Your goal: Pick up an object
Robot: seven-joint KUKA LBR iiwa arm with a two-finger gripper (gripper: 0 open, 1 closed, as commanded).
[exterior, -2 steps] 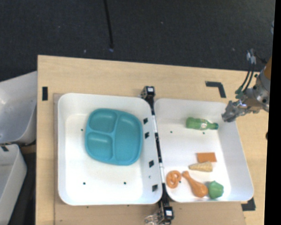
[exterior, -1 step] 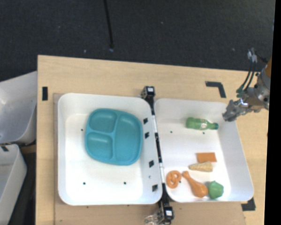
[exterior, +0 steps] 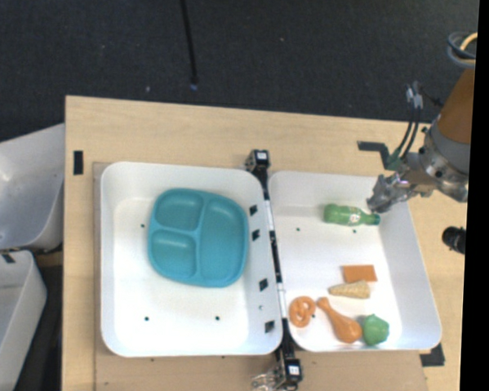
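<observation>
In the right bin a green bottle-shaped toy lies on its side near the far edge. My gripper hangs just above and right of the toy's cap end, reaching in from the right. Whether it touches the toy is unclear. Nearer the front lie an orange wedge, a beige piece, an orange pretzel shape, an orange drumstick and a green lump.
The left bin holds a teal divided plate. A black-clipped divider runs between the two bins. Wooden bench surface surrounds both bins. The arm's orange band sits at the right edge.
</observation>
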